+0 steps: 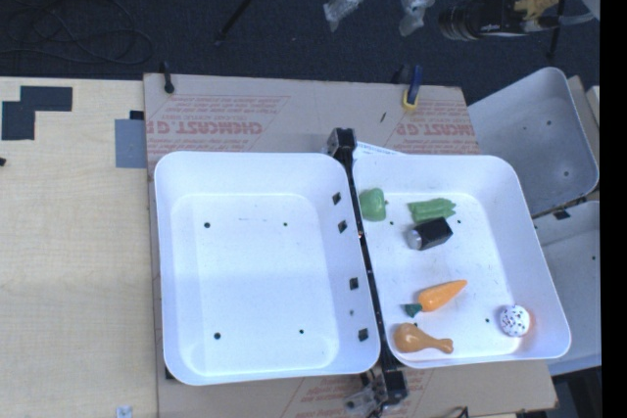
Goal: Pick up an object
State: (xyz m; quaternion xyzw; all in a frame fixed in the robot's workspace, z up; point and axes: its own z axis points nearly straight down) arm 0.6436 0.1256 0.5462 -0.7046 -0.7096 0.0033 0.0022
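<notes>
My gripper hangs high at the top of the camera view, well above the far edge of the bench, open with nothing between its two fingers. The right bin holds several objects: a green round piece by the divider, a green pepper-like piece, a black and grey cylinder, an orange carrot, a tan drumstick shape at the near edge, and a white speckled ball in the near right corner.
The left bin lies beside the right one, joined by a black hinge strip. Both rest on a cardboard sheet on the wooden bench. A grey tray leans at the right. A yellow and blue clamp sits at the cardboard's far edge.
</notes>
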